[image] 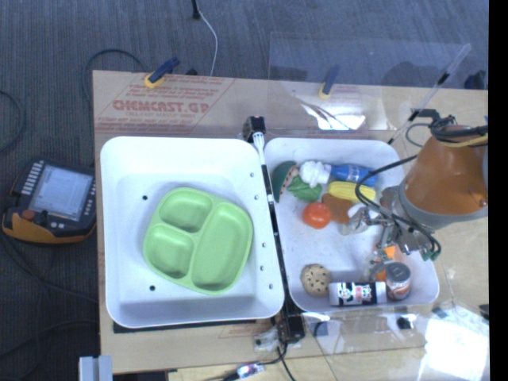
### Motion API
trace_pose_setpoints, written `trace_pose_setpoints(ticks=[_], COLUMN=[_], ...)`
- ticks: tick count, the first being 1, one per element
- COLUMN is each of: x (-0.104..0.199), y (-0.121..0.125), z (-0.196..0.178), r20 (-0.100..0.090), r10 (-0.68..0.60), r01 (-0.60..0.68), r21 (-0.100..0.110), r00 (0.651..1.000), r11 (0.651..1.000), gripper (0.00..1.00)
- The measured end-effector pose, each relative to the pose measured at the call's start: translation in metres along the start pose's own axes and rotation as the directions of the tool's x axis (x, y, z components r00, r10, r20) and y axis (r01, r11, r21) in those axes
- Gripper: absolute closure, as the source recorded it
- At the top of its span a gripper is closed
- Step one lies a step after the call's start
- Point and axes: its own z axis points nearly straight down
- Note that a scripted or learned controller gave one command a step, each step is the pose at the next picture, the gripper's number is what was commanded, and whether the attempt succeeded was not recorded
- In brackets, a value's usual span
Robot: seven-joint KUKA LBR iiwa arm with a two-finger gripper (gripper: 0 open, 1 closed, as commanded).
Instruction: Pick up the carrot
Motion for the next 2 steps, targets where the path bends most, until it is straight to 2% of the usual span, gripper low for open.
trace_pose_setpoints(ticks=[1, 2], x=[0.022, 0.02], y=[-0.03, -0.03], z=[0.0, -0.012], r20=[0.0, 0.001], r10=[-0.053, -0.05], r01=[0.053, 0.05], r21=[-0.001, -0.001], r00=[0.999, 0.999], r11=[0.999, 0.999], gripper=[0.0, 1.0])
